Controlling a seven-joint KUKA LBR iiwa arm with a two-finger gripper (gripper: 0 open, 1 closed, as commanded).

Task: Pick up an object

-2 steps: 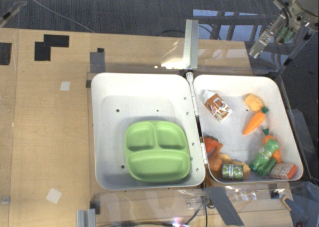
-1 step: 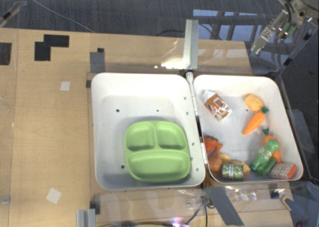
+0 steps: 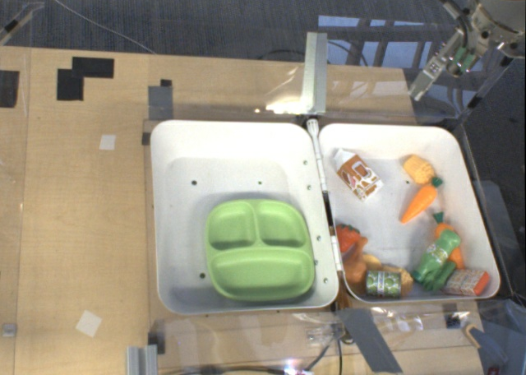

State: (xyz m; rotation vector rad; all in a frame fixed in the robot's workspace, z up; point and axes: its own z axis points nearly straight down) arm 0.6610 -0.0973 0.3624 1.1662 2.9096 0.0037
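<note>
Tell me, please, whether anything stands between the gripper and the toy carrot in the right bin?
Nothing visible does. The gripper hangs beyond the far rim of the right bin, and the carrot lies uncovered on the bin floor, with the cracker beside its leafy end.

Pale wooden bench (image 3: 74,225) against dark grey carpet (image 3: 205,3).

Single fixed camera above bench (image 3: 74,225), slanted down (seemingly mid-distance), both bins.
</note>
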